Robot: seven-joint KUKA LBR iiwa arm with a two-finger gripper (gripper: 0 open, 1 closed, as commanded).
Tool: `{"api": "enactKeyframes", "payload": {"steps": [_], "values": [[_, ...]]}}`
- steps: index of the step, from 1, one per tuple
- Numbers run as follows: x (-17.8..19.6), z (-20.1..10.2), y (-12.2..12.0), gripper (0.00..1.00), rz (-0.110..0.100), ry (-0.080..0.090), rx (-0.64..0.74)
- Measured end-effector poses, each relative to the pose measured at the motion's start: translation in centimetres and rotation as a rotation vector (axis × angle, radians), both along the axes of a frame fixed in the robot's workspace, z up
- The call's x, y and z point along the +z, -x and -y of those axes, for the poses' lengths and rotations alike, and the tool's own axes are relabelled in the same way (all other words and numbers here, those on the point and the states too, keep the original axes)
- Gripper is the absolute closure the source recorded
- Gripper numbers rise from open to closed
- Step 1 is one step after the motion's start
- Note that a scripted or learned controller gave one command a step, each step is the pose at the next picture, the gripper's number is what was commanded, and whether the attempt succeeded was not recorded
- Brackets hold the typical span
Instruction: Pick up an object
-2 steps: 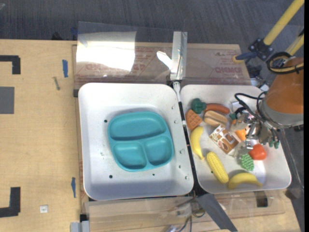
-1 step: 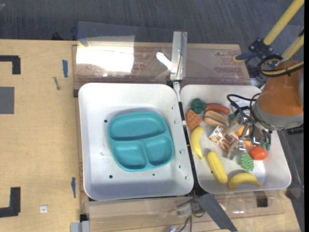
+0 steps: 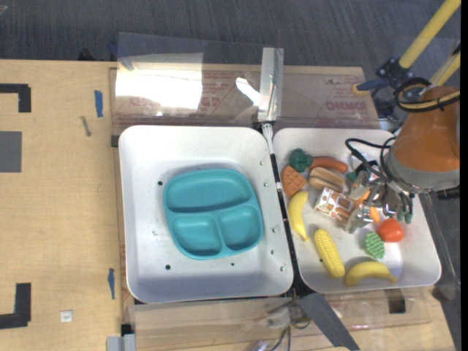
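Down over the right bin (image 3: 431, 269) goes the arm (image 3: 428, 148), reaching in from the right with its orange band sitting just above the wrist. The gripper (image 3: 365, 199) is low among the toy food, right at the heap in the middle of that bin, and the tangle of metal and cables there hides the tip, so how wide it stands and whether it has anything is something I cannot tell.

Plenty to choose from around it. Just left of the gripper lies a small clear packet (image 3: 333, 205) with brown print. Beyond that, toward the far side, a hot dog (image 3: 327, 174) lies across the bin, with a green leafy piece (image 3: 298, 157) and an orange waffle-like piece (image 3: 293, 180) at its left end. Along the left wall a banana (image 3: 297, 216) runs near to far, and a corn cob (image 3: 328, 251) lies next to it on the near side. A 2nd banana (image 3: 368, 271) curves along the near edge. Right of that sit a green textured piece (image 3: 374, 246) and a red tomato-like piece (image 3: 391, 229), both just near of the gripper.

Over in the left bin (image 3: 139, 218), a teal plate (image 3: 212, 212) with 3 compartments sits in the middle, well apart from the action.
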State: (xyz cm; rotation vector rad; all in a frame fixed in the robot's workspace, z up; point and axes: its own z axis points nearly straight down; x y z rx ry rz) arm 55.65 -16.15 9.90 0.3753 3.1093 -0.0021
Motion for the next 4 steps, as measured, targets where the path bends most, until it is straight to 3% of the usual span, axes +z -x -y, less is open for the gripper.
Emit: {"api": "enactKeyframes", "payload": {"steps": [1,2,3,4], "values": [[-1.2,1.9,-3.3,1.00,-0.003,-0.006,-0.335],[9.9,-7.4,-3.5,1.00,0.006,-0.009,-0.440],[15.9,-14.8,-0.1,1.00,-0.001,-0.008,-0.607],[15.1,-18.6,-4.8,1.00,-0.004,-0.007,-0.988]]}}
